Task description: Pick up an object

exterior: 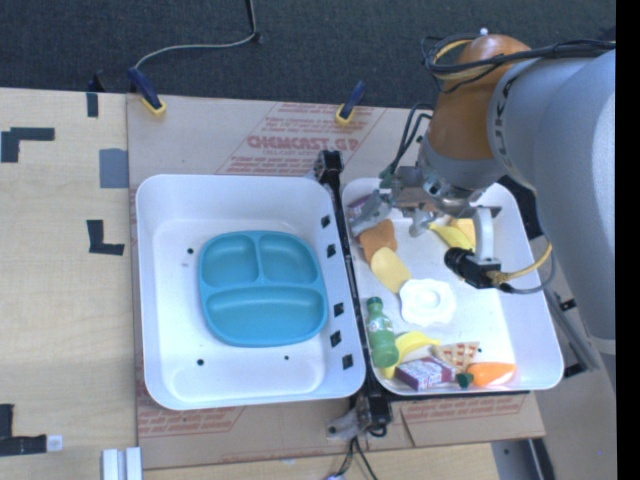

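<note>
Two white bins point(160, 298) sit side by side, the left with one blue plate point(263, 286), the right with one bottle point(380, 334), one bread piece point(377, 238), one fried egg point(427, 302), one waffle point(455, 354), one carrot point(487, 373) and one purple box point(424, 374).

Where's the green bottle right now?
The green bottle lies in the right bin, against its left wall near the front, beside a banana and just below the fried egg.
</note>
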Controlling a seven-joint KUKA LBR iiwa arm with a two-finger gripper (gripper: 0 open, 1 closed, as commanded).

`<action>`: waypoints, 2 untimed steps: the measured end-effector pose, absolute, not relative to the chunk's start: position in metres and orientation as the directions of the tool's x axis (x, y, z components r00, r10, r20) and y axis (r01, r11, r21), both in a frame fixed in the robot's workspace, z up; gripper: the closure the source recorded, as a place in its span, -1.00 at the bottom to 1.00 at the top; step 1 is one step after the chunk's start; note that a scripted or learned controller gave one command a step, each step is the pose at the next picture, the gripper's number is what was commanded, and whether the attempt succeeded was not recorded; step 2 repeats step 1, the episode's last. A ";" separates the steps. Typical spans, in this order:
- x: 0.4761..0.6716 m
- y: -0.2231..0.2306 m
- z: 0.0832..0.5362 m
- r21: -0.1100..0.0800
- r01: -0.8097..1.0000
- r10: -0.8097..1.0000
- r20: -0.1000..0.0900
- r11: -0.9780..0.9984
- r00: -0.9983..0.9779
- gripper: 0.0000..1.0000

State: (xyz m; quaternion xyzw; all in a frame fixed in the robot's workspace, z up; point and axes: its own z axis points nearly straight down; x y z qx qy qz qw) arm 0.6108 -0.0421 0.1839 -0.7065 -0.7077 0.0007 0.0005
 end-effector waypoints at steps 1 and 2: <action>0.625 -0.059 0.184 -0.001 1.000 1.000 0.000 0.001 -0.001 -1.00; 0.625 -0.059 0.184 -0.001 1.000 1.000 0.000 0.001 -0.001 -1.00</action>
